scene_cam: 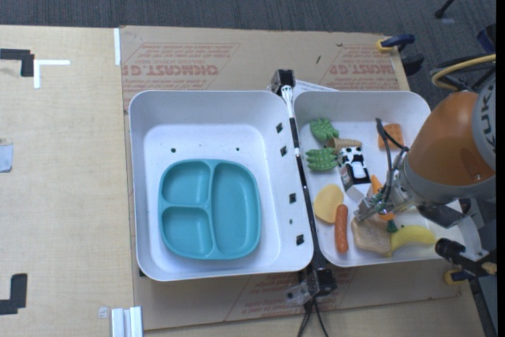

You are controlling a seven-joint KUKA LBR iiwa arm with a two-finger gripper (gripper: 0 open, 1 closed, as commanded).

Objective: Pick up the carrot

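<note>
Worktop (63,193): light wood, with brown cardboard under the two bins.
Left bin (205,102): white and shallow, touching the right bin along one side.
Blue plate (211,209): lies flat in the left bin, toward 6 o'clock; it has three parts.
Right bin (355,100): white, with a bunch of play food in it.
Green toys (322,144): two leafy pieces, one just below the other, at 10 o'clock in the right bin.
Yellow piece (329,204): flat and round, at 8 o'clock in the right bin.
Red-orange stick (341,227): long, with round ends, touching the yellow piece at its 5 o'clock side.
Black and white toy (357,167): near the middle of the right bin.
Bread slice (371,238): tan, at 6 o'clock in the right bin.
Carrot (375,184): I think it is the small orange thing in the middle of the right bin, mostly hidden under the arm's tip.
Fingers (377,207): low in the right bin, right over the carrot and bread; I cannot tell if they are wide or narrow.
Banana (414,237): yellow, at 5 o'clock, just beside the bread.
Orange flat piece (391,136): at 1 o'clock in the right bin.
Arm (450,146): big, orange and grey, coming in from 3 o'clock.
</note>
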